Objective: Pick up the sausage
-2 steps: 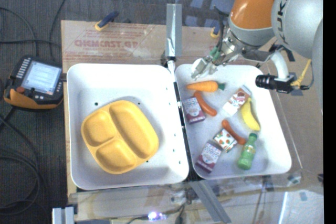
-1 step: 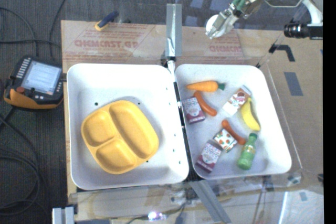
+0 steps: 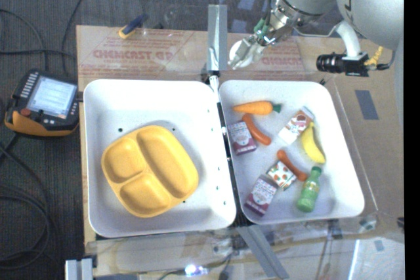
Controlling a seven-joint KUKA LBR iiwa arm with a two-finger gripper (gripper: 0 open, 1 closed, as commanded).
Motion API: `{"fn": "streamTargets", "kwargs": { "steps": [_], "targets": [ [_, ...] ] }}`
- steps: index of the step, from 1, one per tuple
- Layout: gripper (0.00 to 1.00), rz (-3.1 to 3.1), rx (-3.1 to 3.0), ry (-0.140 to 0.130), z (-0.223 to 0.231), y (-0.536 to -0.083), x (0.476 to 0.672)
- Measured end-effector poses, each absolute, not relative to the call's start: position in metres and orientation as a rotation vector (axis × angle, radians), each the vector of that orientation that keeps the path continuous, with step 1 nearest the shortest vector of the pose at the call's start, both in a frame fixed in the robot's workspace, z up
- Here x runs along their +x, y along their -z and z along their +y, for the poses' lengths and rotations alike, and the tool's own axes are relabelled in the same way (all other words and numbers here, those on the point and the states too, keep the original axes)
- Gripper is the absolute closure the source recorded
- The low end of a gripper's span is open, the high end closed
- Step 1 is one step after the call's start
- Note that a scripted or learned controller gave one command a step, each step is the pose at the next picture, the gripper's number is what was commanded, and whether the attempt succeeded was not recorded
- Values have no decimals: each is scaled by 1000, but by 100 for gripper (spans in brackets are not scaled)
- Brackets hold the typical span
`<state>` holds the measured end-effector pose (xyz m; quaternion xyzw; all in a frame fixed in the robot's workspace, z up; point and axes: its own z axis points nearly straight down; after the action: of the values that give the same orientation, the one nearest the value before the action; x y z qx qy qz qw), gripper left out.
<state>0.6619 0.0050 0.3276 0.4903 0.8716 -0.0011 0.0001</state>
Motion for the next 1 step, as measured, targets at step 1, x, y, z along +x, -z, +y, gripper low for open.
{"fn": "streamTargets", "kwargs": {
  "steps": [1],
  "targets": [
    [100,2550,1837,3,6,-301,657]
  ]
}}
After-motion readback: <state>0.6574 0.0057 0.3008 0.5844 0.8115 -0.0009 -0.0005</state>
